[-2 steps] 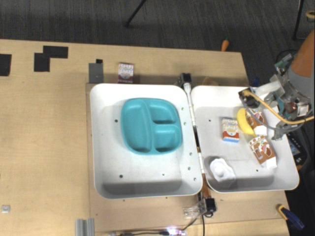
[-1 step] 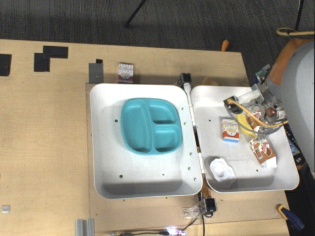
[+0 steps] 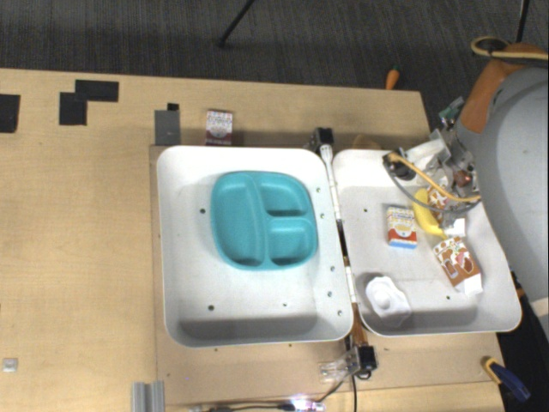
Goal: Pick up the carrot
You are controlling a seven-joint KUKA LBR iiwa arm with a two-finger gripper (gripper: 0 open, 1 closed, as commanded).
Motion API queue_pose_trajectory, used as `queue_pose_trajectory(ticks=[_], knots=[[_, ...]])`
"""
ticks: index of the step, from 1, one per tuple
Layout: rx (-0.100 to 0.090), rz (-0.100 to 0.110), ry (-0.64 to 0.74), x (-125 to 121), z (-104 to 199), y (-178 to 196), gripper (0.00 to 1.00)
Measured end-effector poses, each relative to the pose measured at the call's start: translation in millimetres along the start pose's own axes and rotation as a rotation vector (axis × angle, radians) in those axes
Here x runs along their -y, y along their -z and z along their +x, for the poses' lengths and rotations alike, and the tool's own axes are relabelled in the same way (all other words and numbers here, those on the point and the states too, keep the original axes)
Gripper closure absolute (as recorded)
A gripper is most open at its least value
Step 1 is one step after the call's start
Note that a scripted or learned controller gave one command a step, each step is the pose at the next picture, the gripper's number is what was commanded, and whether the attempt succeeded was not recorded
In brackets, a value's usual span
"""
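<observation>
Carrot: I cannot place it for sure; nothing in the right bin (image 3: 502, 316) reads clearly as one, and part of that bin's far corner is hidden under the gripper (image 3: 439, 181). The gripper hangs low over that far right corner amid wires, and whether it is released or clenched cannot be told. Just beside it lies a yellow item (image 3: 426, 214), with a small box (image 3: 401, 227) next to that. Nearer the front lie a brown packet (image 3: 455, 262) and a white object (image 3: 386, 296). The left bin (image 3: 176, 307) holds a teal tray (image 3: 262, 219).
</observation>
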State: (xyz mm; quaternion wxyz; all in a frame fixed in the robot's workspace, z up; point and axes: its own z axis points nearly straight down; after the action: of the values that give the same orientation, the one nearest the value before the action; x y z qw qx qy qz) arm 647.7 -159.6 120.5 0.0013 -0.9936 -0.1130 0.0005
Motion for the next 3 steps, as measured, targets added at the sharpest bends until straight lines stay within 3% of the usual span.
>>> queue_pose_trajectory(ticks=[1, 2, 3], knots=[[-0.004, 0.0, 0.0, 23.9, 16.0, 24.1, 0.0], [-0.004, -0.001, -0.008, 33.8, 25.1, 21.7, 0.0], [-0.007, 0.0, -0.003, 34.7, 27.1, 33.9, 1.0]])
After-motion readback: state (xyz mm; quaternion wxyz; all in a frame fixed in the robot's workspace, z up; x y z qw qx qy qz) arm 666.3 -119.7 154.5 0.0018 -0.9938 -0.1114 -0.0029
